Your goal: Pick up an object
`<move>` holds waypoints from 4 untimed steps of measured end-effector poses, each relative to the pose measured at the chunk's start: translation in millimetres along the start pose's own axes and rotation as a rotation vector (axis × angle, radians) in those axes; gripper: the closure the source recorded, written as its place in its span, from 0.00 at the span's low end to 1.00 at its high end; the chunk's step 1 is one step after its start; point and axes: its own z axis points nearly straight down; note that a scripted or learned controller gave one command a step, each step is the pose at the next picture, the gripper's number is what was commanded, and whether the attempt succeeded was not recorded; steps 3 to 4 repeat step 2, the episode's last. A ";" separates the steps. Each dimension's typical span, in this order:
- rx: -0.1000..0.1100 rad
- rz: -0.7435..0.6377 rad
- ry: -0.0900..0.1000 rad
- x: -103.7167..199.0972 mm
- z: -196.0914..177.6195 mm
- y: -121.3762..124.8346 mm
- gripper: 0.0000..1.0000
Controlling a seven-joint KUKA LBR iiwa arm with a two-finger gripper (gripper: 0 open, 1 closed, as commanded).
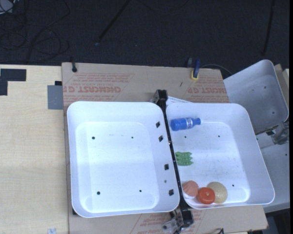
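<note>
The right bin holds a blue bottle lying on its side near the far left corner. A small green pod-like object lies by the bin's left wall. At the near left corner sit a pink piece, a red round object and a tan round object, all close together.
The left bin stands beside the right one, joined by a black divider. Both rest on a cardboard sheet. A grey metal plate stands at the right. A clamp sits at the cardboard's far edge.
</note>
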 end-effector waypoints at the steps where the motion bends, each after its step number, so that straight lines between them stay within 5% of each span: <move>1: 0.001 0.000 0.000 0.1 9.4 0.0 1.00; 4: -0.003 -0.002 0.000 -0.5 -13.9 -0.2 1.00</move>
